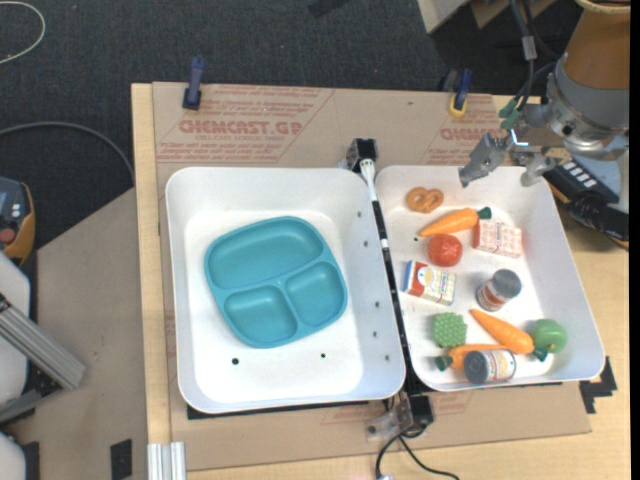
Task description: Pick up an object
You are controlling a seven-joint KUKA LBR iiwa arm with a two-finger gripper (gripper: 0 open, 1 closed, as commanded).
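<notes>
My pincer hangs spread open, gripping nothing, over the right bin's far rim. Below lie a pretzel, carrot, tomato, pink box, cans and greens. The left bin holds a teal tray.

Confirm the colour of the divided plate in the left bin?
Teal, a blue-green; the divided plate shows clearly in the camera view.

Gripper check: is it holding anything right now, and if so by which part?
Nothing is held. The gripper hangs open above the right bin's far edge, with nothing between its fingers.
</notes>
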